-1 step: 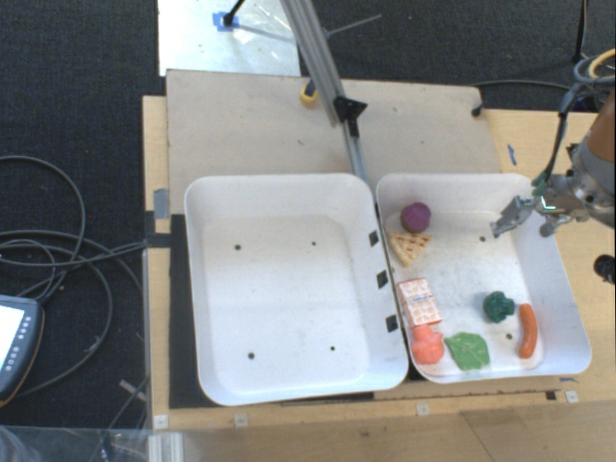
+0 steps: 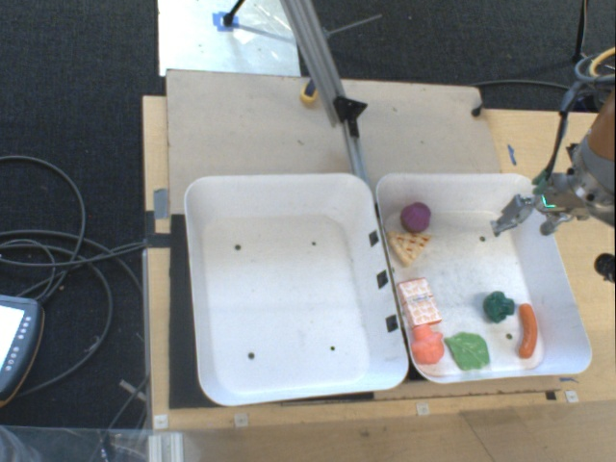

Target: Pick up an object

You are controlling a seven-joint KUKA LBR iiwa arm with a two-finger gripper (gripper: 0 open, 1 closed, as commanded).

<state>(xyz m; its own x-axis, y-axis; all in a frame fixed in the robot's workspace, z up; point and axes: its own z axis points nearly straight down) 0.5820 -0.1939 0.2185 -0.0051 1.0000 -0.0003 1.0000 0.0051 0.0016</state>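
End effector (image 2: 525,217) hovers over right bin's (image 2: 568,301) far-right corner, grip state can't tell. Nearest pick, broccoli piece (image 2: 498,306), lies nearer the cam w/ sausage (image 2: 527,330) beside it.

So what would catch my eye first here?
Probably the bright toy foods in the right bin: a purple ball near its far left corner, and a red tomato, green leaf and orange sausage along its near edge. The gripper hangs over that bin's far right side.

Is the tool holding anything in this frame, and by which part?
Nothing is held: the tool hangs over the right bin, with no object between its fingers.
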